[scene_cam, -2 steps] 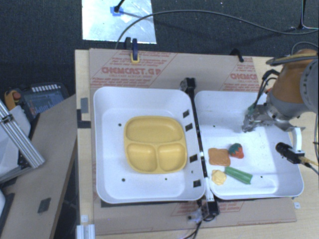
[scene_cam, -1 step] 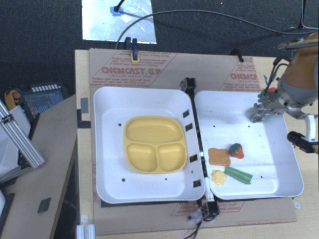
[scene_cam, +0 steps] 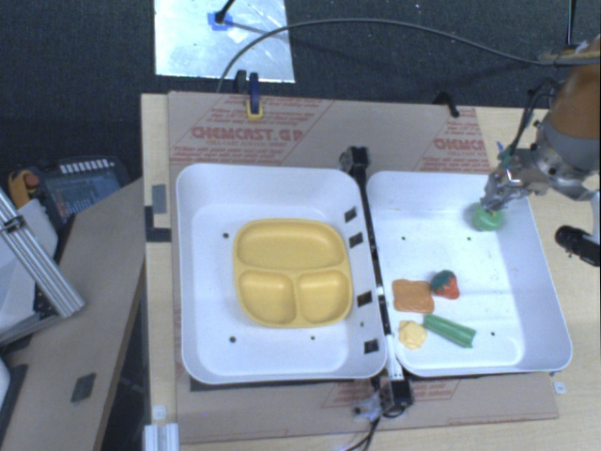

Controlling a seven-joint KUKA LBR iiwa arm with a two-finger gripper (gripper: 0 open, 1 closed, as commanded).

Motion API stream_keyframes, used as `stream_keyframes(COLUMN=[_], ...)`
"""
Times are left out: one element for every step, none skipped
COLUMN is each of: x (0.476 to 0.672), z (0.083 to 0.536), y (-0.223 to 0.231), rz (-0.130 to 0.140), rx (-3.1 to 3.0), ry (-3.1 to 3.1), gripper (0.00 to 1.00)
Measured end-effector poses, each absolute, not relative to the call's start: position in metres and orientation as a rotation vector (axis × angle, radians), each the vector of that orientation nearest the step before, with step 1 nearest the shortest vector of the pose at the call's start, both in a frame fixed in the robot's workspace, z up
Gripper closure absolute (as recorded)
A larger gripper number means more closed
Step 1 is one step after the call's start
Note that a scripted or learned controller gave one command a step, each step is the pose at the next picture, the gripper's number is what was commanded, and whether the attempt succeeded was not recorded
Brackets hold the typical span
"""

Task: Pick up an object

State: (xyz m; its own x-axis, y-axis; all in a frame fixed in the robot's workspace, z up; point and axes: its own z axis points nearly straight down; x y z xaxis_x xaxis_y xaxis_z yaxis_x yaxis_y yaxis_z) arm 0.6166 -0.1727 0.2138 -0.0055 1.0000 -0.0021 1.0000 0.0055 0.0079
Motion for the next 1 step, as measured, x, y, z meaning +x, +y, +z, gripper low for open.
stream_keyframes(x=[0.6176], z=[0.2285], y=[-0.1728], rz=[0.003], rx=[2.213], ry=[2.224], gripper=[1.00])
